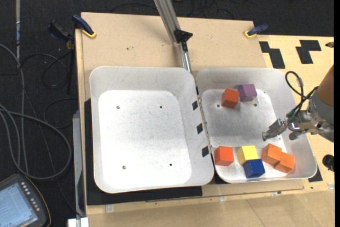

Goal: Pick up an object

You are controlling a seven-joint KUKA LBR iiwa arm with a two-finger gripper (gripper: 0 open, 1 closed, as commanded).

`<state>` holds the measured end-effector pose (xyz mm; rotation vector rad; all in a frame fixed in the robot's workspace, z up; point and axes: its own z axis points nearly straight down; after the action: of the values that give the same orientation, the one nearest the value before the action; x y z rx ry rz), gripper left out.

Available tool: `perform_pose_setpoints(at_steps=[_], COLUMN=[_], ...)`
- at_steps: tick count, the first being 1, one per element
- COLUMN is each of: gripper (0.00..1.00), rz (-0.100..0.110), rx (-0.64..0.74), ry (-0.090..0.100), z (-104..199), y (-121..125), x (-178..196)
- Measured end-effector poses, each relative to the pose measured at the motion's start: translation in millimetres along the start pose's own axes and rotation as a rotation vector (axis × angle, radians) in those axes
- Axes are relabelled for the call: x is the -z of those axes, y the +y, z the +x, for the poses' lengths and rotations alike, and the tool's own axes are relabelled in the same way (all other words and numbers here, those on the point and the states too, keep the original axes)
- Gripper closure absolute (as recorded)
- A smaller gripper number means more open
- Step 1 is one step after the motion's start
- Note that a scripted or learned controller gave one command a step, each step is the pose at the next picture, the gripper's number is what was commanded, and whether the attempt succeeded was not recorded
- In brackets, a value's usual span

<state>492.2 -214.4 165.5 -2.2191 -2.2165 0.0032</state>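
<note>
Two shallow white bins sit side by side on the tabletop [133, 34]. The left bin [101, 82] shows a speckled floor. The right bin [281, 80] contains seven blocks. Near its far wall, an orange block [230, 98] touches a purple block [247, 92]. Along the near wall: an orange block [224, 155], a yellow block [247, 153] just beside it, a blue block [254, 168] touching the yellow one, and two orange blocks [278, 157] pressed together at the right. The hand [276, 130] reaches in from the right, above the bin floor, near the two orange blocks; nothing is visible between its fingers. Finger spacing cannot be determined. Blue-and-yellow clamps [85, 26] grip the tabletop's far corners.
</note>
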Motion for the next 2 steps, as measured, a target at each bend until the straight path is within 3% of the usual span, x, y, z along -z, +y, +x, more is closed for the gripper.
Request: perform_pose_setpoints(at_steps=[1, 2], gripper=[0.0, 1.0], rz=[-0.001, -0.007], rx=[0.001, 0.001], ry=[0.0, -0.003], z=[5, 4], y=[7, 8], x=[-48, -35])
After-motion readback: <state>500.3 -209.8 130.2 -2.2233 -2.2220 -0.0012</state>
